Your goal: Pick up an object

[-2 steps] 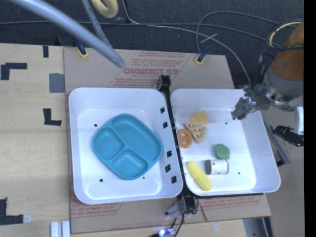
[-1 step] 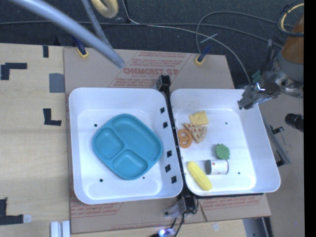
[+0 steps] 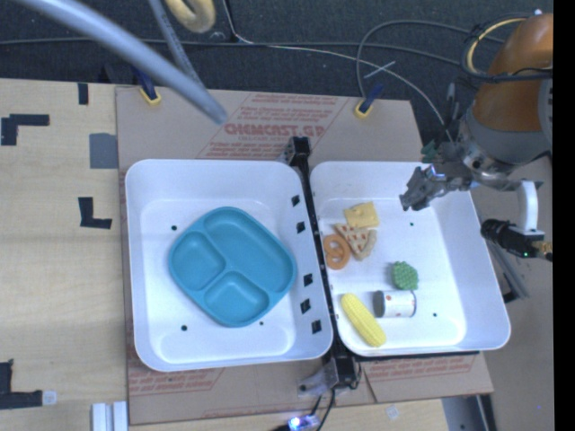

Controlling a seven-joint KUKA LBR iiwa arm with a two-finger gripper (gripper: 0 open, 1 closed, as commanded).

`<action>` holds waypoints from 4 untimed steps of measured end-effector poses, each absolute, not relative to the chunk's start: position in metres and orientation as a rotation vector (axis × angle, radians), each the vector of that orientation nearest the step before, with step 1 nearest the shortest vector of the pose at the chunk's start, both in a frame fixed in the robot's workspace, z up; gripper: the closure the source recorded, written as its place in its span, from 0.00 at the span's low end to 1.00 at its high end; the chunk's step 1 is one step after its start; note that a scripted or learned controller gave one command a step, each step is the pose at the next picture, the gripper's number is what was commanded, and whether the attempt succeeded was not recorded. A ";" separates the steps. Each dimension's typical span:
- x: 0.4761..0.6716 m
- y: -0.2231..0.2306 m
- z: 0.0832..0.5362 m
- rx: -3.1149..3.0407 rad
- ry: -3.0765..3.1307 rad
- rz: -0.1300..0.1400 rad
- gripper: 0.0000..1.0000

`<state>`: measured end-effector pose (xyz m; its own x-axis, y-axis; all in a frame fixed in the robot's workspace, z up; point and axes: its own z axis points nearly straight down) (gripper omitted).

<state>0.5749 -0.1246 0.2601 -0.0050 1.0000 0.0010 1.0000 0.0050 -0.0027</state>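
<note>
You've got two bins mid-frame. Left bin (image 3: pixel 144 241) holds a blue tray (image 3: pixel 232 265), nothing on it. Right bin (image 3: pixel 467 268) has all the small stuff, so the pick happens there. Arm (image 3: pixel 512 88) sits upper right, w/ the gripper (image 3: pixel 420 189) over the right bin's upper right part, well apart from every item.

Progress: nothing picked yet, as far as you can see. Gripper carries nothing; whether the jaws are spread or closed you can't tell, it's a dark blur. Approach, grasp and lift are all left, I'd judge.

Candidates, big to small: corn (image 3: pixel 363 321) at bin's lower centre, can (image 3: pixel 395 304) just beside it, cheese (image 3: pixel 361 215) upper centre, waffle (image 3: pixel 360 240) touching the pretzel (image 3: pixel 336 250), green piece (image 3: pixel 404 276) near the can.

Hard to read: green piece is too blurry to ID, and the arm is cut off at the right edge.
</note>
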 end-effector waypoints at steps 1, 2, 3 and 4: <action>0.578 -0.073 0.245 -2.216 -2.225 0.003 1.00; 0.575 -0.014 0.232 -2.214 -2.226 0.003 1.00; 0.571 0.048 0.224 -2.212 -2.227 0.002 1.00; 0.572 0.103 0.219 -2.213 -2.227 0.002 1.00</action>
